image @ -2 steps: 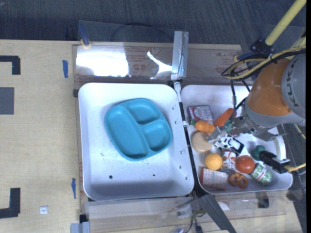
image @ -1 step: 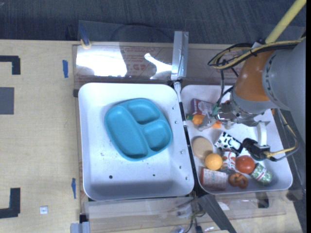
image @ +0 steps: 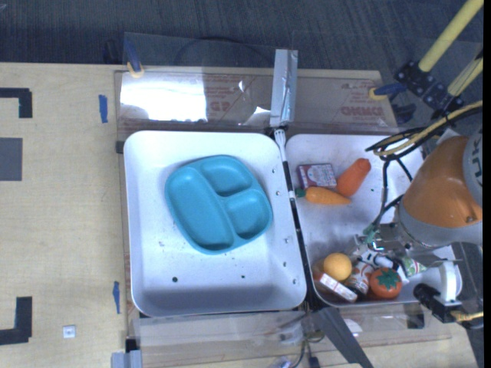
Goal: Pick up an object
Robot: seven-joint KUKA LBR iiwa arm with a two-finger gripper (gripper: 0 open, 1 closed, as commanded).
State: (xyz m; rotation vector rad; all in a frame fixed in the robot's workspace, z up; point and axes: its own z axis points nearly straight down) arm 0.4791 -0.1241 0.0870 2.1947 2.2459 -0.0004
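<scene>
Down at the near edge of the right bin (image: 337, 148) a small heap of toy food lies: a yellow lemon-like ball (image: 337, 266), a red tomato (image: 385, 282), and a small red and white packet (image: 332, 286) beside them. From where I stand, the gripper (image: 377, 253) hangs low over this heap, under the grey wrist and the orange band (image: 443, 190) of the arm. Wires and metal parts hide its fingers, so I cannot tell how far it is open, and I see nothing clearly held in it.

My judgement is that the picking is not yet done; every object seems to rest on the bin floor, and the closing and lifting remain. The tomato is just beside the gripper, a little toward the near edge, and the yellow ball is just on its other side, toward the left bin (image: 153, 228). Farther from the gripper, toward the back wall, lie an orange carrot (image: 327, 197), another orange piece (image: 354, 176) and a dark red box (image: 317, 175). Well apart, in the left bin, rests a blue divided plate (image: 219, 202).
</scene>
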